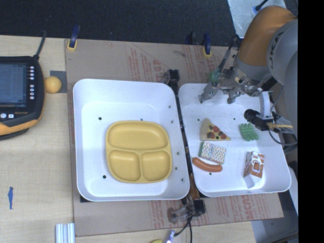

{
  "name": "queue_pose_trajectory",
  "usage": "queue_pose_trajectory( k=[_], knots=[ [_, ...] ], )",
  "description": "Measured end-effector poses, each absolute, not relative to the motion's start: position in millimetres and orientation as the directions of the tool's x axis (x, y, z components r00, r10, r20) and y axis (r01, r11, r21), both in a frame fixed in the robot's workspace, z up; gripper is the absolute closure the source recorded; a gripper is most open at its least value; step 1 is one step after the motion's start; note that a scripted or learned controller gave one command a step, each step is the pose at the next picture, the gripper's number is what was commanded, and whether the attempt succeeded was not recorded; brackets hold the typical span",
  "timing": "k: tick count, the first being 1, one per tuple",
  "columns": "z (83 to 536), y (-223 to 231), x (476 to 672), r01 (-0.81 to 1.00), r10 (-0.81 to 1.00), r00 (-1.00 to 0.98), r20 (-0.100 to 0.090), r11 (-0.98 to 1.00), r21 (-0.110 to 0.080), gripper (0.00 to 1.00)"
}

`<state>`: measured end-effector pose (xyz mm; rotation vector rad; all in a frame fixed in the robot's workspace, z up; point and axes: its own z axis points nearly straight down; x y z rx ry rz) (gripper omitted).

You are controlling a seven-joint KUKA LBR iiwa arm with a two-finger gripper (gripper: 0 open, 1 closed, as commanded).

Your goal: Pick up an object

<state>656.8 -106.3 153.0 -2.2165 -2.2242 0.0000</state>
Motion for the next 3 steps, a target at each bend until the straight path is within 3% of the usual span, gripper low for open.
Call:
queue_pose_trajectory(
  k=[1, 2, 3],
  knots=[
    [91, -94, 619.4, 1.0, 1.0, -0.003, -0.001, 0.003, -0.005, 0.0],
    [91, -120, 588.9, 1.0, 1.0, -0.004, -0.001, 0.004, -0.004, 0.0],
    [102, -121, 589.1, 1.0, 1.0, -0.007, -0.001, 0.007, -0.006, 1.0]
  ],
)
